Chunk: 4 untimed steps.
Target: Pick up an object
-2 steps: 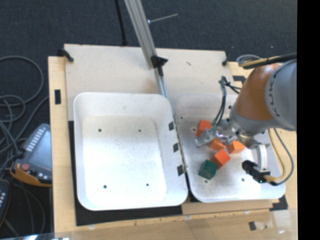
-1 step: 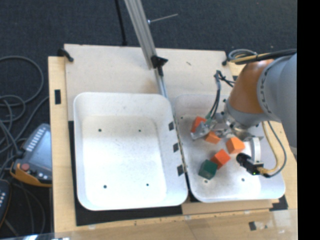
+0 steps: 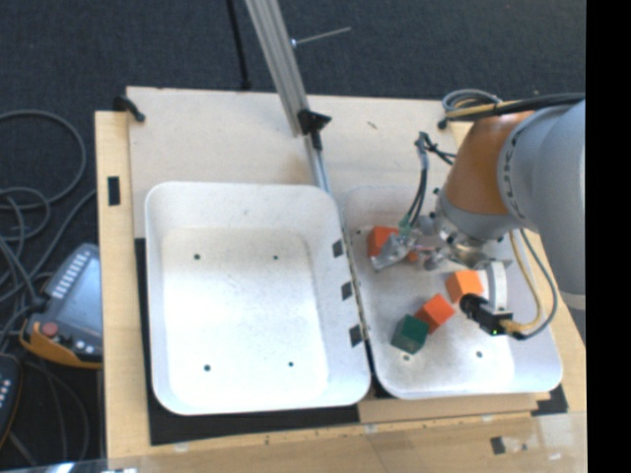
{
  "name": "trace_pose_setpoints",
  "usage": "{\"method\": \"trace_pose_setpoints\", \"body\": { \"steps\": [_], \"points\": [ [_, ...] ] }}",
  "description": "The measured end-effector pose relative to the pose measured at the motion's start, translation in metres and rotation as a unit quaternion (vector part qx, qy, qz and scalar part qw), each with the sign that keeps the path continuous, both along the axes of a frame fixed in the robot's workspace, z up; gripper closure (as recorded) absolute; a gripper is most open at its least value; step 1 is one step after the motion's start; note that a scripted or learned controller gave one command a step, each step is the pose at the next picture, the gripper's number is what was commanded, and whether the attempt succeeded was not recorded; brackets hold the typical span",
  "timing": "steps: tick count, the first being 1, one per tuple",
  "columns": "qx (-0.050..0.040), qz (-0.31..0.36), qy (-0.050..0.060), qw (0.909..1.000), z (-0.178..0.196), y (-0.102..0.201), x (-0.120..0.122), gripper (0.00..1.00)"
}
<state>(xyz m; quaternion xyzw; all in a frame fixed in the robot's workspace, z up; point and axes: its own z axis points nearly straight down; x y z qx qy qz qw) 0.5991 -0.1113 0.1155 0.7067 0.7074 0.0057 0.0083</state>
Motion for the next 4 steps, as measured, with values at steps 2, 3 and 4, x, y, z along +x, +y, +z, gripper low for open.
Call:
{"method": "trace_pose_setpoints", "body": {
  "steps": [2,3,4],
  "points": [
    [0.0011,-0.001,0.011,0.9999,-0.019,0.022,0.036,0.0],
    [0.0006,-0.002,0.01,0.9999,-0.018,-0.006,0.027,0.0],
    [0.0014,0.002,0.008,1.0,-0.018,0.016,0.071,0.0]
  ]
}}
